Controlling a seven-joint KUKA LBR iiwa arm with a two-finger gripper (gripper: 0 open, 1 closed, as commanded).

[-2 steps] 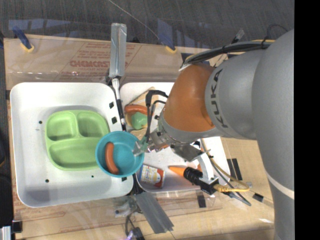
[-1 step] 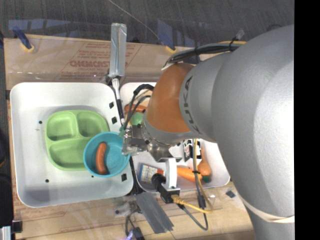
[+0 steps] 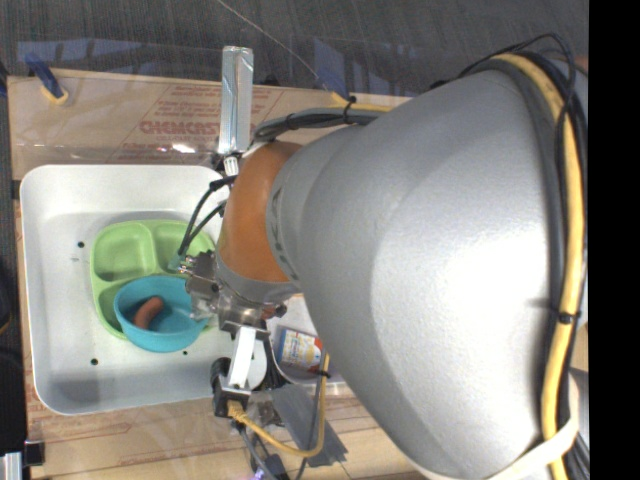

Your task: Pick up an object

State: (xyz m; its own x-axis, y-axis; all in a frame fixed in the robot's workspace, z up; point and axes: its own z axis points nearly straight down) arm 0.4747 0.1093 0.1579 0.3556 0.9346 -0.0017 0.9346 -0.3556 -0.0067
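Grey arm [image 3: 430, 278] over most of the right, orange band [image 3: 250, 218] above the bin [image 3: 50, 268], gripper [image 3: 215, 293] low by the blue bowl [image 3: 160, 330]; jaw state impossible to tell. Sausage [image 3: 150, 312] inside the bowl, bowl overlapping the green tray [image 3: 125, 253] (both toward the bin's right half), bare white floor left along the left wall and near edge. Bottle [image 3: 298, 348] with a white label just beside the wrist, print too small to read; faint red lettering on the cardboard [image 3: 170, 118] behind the bin, not legible.

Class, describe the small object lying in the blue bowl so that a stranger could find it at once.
Start at the white bin on the left. On its floor a green divided tray carries a blue bowl. Inside lies a small reddish-brown sausage-like piece, the only thing in the bowl.
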